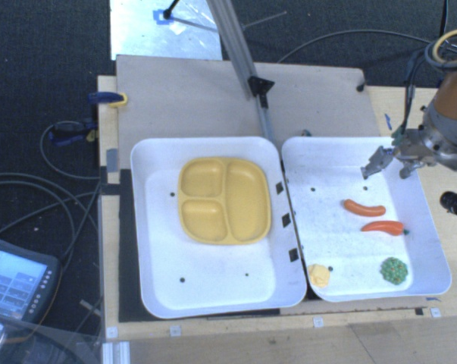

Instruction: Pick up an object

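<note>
Two sausages point(364, 208) point(382, 227), one broccoli point(394, 270), one yellow piece point(318, 274), one plate point(224, 200). Gripper point(389, 163) upper right, fingers spread, empty.

Lying beyond my bench, a teach pendant point(12, 279) is glowing blue among loose cables point(61, 180), while clamps point(107, 98) are gripping the board's point(183, 97) left edge.

Two white bins sit side by side: the left bin point(156, 279) and the right bin point(425, 226). There is one yellow divided plate point(224, 200) (three compartments). Two sausages: one point(364, 208), another point(383, 227). One green broccoli piece point(394, 270), one small yellow food piece point(318, 275).
</note>
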`<control>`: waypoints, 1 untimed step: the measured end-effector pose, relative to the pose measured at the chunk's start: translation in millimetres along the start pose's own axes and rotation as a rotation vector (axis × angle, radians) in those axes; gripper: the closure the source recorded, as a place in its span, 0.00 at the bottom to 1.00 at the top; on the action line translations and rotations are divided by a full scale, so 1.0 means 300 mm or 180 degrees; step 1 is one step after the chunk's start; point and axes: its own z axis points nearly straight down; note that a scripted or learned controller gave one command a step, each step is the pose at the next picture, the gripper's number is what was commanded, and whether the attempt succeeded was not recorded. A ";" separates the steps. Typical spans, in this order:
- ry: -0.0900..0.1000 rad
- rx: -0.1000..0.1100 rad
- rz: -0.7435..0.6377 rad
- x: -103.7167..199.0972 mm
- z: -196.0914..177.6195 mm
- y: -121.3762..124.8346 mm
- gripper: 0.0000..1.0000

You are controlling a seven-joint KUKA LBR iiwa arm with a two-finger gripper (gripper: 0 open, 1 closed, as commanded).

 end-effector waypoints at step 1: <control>-0.0001 0.0000 -0.0001 0.000 0.000 0.000 0.00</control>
